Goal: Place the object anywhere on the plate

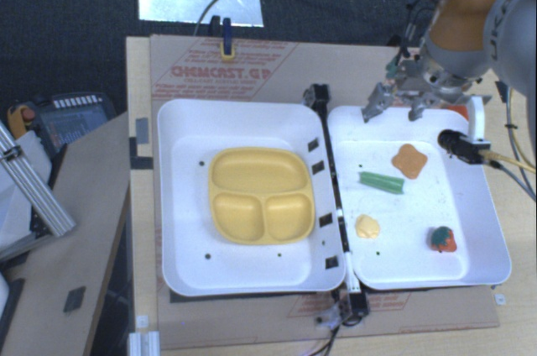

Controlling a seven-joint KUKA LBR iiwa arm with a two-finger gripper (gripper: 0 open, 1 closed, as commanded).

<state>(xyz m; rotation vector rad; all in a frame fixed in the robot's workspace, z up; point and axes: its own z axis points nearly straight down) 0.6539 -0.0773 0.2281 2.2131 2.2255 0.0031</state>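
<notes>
Yellow three-compartment plastic plate [258,194]: left white bin [186,262]. Right white bin [478,253]: orange piece [409,160], green stick [382,182]. Two-finger gripper [395,107]: jaws apart, nothing held. Cardboard-covered bench [252,65].

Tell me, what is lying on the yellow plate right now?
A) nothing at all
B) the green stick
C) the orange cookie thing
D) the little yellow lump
A: the yellow plate sits bare in the left bin, while the green stick, orange piece and yellow lump all lie in the right bin.
</notes>
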